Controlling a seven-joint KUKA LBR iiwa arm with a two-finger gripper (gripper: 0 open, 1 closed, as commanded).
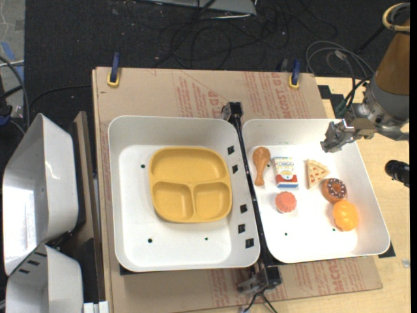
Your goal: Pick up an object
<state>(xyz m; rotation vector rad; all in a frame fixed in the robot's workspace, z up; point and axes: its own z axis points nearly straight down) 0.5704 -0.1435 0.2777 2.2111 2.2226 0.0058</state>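
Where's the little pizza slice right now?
The pizza slice lies in the right bin, between the small carton and the donut, just below the claw.

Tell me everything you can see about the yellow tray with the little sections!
The yellow three-section plastic tray lies flat, open side up, near the middle of the left shallow white bin. It has rounded corners, one wide section along the far side and two smaller ones along the near side, split by raised ridges. It looks smooth and hard. Its sections hold nothing, and it touches only the bin floor under it.
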